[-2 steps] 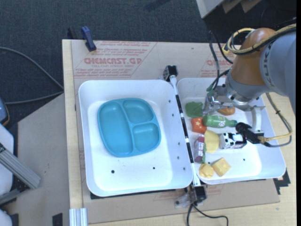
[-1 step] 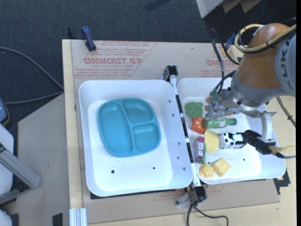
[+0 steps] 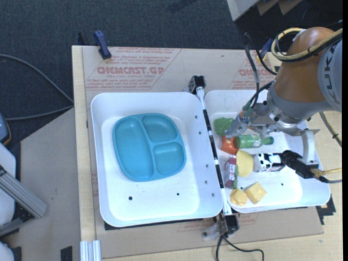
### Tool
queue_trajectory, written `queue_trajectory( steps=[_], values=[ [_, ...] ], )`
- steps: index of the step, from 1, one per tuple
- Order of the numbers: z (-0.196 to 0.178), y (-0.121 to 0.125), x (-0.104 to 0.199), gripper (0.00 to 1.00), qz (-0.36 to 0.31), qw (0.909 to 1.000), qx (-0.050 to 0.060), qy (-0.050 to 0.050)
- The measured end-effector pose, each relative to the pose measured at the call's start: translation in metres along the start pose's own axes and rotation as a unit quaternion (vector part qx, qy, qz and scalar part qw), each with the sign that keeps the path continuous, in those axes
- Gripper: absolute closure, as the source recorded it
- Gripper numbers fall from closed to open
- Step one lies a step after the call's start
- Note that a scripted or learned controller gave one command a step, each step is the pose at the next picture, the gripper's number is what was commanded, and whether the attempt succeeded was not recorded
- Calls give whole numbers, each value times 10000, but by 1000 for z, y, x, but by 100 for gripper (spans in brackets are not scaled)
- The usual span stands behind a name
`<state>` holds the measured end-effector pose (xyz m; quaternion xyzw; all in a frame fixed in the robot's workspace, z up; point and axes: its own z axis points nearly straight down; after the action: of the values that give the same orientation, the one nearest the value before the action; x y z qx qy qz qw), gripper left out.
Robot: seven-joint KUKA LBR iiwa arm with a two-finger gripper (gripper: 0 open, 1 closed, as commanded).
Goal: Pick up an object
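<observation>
From where I stand, the arm (image 3: 304, 75) leans in from the right over the right bin (image 3: 304, 197), and its gripper (image 3: 251, 125) hangs low above the crowded left half of that bin. Just beneath it lies a green bottle (image 3: 253, 141), long axis running left to right, with its pale cap end pointing right toward the arm's side. To me the bottle looks like the nearest candidate, sitting directly below and a touch toward the near rim from the gripper. The gripper's body blocks my sight of its business end, so whether it is spread or closed I cannot tell, and I see nothing held. Around the bottle are a green lump (image 3: 222, 125) to the left, an orange piece (image 3: 229, 144) just beside it, a yellow fruit (image 3: 244, 162), a black-and-white toy (image 3: 267, 161), and two yellow blocks (image 3: 254, 192) nearer the front. The left bin (image 3: 109, 107) holds a blue divided plate (image 3: 149, 145), well apart from the action.
</observation>
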<state>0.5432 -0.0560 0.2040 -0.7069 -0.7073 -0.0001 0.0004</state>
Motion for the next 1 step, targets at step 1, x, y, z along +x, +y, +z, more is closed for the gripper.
queue_trajectory(
  steps=[1],
  values=[
    [84, 12, -48, 0, 10, 10000, 10, -3]
  ],
)
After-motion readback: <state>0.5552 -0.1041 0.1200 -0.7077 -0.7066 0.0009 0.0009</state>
